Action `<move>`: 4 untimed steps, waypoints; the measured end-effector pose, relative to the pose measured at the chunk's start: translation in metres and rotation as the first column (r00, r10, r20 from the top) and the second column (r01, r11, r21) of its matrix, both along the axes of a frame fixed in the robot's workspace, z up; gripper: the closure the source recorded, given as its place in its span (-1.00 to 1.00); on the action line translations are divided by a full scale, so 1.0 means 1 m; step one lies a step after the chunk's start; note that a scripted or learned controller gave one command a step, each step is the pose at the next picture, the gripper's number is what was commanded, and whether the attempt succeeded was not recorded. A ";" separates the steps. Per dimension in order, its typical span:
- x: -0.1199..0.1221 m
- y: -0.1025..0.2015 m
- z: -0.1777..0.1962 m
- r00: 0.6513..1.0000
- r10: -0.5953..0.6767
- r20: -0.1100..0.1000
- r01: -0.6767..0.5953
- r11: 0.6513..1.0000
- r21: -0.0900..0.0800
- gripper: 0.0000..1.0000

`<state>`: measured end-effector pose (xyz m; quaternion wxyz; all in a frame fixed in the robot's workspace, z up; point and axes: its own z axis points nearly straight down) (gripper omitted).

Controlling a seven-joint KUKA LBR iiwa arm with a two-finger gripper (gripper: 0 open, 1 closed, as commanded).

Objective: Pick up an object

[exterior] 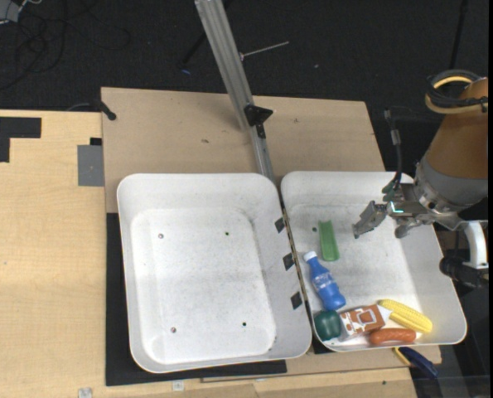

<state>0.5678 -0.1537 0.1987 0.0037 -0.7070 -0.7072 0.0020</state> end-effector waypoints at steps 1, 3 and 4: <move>0.001 -0.001 0.003 1.000 -0.001 0.005 0.001 1.000 -0.001 -1.00; 0.009 0.000 -0.091 1.000 -0.002 0.001 0.002 1.000 -0.001 -1.00; 0.011 0.000 -0.105 1.000 -0.004 0.008 0.004 1.000 -0.001 -1.00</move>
